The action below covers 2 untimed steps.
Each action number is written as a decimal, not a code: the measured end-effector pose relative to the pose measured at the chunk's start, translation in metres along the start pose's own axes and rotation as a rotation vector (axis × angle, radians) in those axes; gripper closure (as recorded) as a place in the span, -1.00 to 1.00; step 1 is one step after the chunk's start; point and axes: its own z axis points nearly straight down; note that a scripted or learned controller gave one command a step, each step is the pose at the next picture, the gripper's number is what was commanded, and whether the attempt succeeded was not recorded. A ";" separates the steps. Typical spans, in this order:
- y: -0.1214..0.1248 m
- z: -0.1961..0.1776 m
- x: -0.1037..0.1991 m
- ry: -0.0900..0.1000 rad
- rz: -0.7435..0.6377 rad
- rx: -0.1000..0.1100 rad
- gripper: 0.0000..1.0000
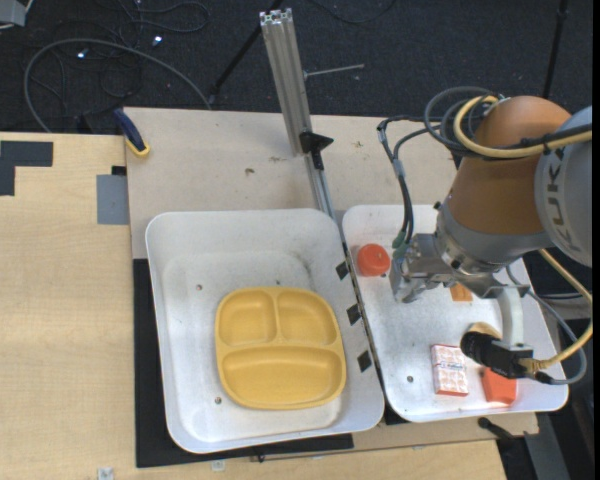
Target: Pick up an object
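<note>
Not much to read here, honestly. The only lettering I can make out is on the grey arm (580,193) at the right edge, where big dark letters run sideways down the casing, looks like "KU" from the maker's name, with the rest cut off. The small pink and white box (449,369) in the right bin (410,388) has some kind of printed pattern on top, but it's way too small and blurry to read.
</note>
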 end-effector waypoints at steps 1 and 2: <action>0.015 0.001 0.060 0.000 -0.002 0.000 1.00; 0.020 0.017 0.112 -0.001 0.000 0.003 1.00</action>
